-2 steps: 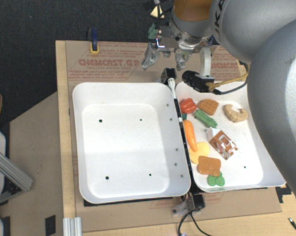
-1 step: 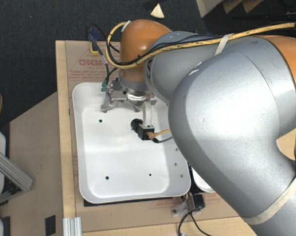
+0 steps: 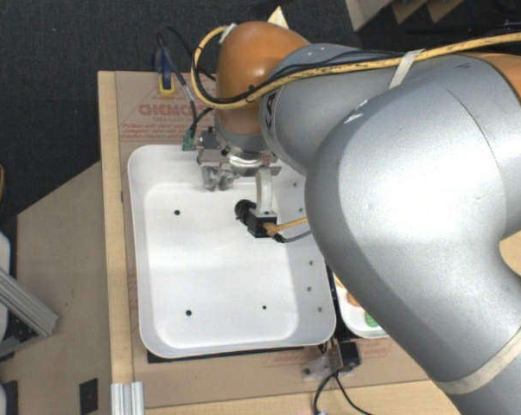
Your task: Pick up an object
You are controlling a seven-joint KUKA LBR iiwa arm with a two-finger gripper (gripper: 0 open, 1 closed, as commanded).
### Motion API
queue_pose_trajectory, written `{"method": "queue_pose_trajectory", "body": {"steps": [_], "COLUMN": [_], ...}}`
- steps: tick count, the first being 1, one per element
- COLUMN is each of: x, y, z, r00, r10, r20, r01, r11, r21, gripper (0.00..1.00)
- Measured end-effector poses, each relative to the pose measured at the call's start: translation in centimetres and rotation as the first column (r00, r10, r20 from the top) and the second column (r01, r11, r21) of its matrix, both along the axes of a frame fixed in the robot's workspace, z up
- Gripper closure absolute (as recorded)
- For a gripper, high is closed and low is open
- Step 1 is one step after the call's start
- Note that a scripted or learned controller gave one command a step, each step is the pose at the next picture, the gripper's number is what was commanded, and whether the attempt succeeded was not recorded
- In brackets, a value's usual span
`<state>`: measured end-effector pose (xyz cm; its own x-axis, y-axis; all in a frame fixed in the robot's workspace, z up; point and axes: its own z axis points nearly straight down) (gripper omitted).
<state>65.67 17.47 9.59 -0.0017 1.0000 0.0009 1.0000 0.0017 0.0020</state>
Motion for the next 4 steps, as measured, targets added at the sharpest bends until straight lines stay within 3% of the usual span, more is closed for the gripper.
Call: {"method": "queue_pose_trajectory", "body": {"steps": [1,2,3,4], "x": [-4.2,-2.2,-5.4,-8.2], "y": [5.4,-5.2,-6.4,-14.0], "z": [13.1,23.7,22.8,25.6], "r00": [1.0,1.0,1.0,1.0], "r10": [0.006,-0.011,-0.004,-0.009], "r20": [0.011,0.012,-0.006,-0.002], "r01": [-0.006,0.011,0.004,0.009], "r11": [1.0,1.0,1.0,1.0], "r21": [0.006,-0.002,-0.001,-0.003], "gripper": [1.0,1.0,1.0,1.0]}}
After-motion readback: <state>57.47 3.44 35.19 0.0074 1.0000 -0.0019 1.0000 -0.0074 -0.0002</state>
